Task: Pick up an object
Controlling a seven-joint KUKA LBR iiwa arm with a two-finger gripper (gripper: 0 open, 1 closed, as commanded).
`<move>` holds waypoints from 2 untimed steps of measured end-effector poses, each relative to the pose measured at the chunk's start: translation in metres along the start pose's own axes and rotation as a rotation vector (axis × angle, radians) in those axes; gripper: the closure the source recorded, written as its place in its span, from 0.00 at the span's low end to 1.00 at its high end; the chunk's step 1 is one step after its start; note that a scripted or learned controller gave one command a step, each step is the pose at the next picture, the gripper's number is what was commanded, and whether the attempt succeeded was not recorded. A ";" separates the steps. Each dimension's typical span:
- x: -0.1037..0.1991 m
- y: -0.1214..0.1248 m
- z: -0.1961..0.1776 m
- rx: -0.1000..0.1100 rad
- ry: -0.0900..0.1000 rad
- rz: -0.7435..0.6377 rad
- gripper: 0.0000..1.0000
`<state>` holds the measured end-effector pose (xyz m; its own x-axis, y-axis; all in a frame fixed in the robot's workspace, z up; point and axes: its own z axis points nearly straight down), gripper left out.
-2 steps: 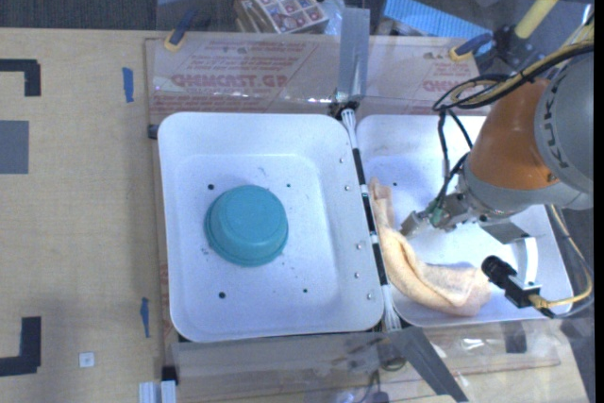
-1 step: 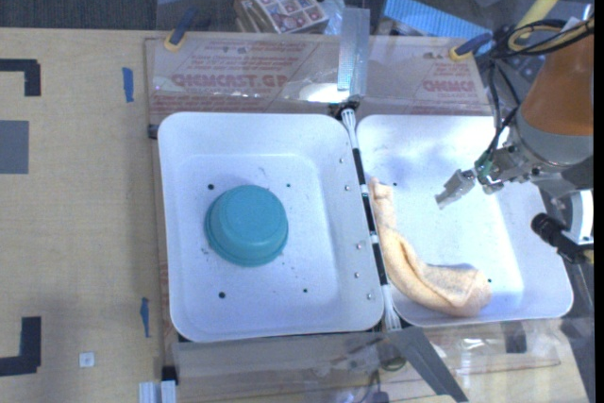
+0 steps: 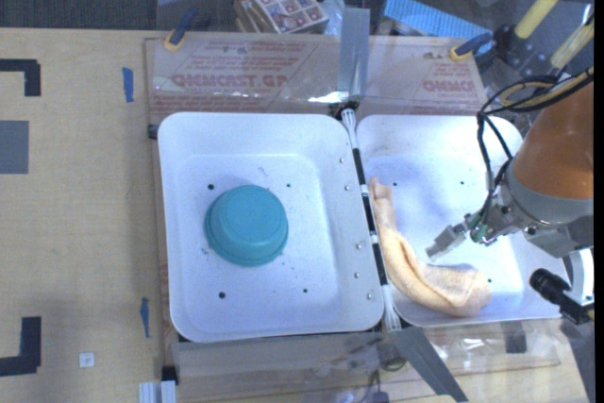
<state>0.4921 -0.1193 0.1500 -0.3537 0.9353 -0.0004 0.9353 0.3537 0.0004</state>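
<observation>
Hand: the hand [image 3: 451,241] sits low over the right bin [image 3: 434,151], reaching in from the right; nothing is seen between its tips, and whether it is open or closed cannot be told.
Arm: grey body with orange band [image 3: 562,151] hangs over the right bin's right rim, black cables looped beside it.
Nearest object: a tan, banana-like soft item [image 3: 415,264] lies just left of and below the hand, apart from it.
Item position: it runs along the right bin's left wall from mid-height, then curves along the front wall toward the right.
Open room, right bin: the rear half of the floor is bare white.
Left bin: the left bin [image 3: 189,146] holds a teal bowl [image 3: 246,224], upside down, left of centre, well apart from all four walls.
Divider: the two bins touch along a dark seam [image 3: 363,203].
Worktop: pale wood worktop [image 3: 75,203] extends left, with blue tape marks.
</observation>
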 end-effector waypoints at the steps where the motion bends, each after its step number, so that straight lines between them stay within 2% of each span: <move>1: -0.057 -0.032 0.060 -0.008 -0.004 0.033 0.00; 2: -0.008 0.014 0.060 -0.013 -0.007 0.058 0.00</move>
<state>0.5084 -0.1216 0.0902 -0.2992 0.9542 -0.0072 0.9541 0.2992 0.0132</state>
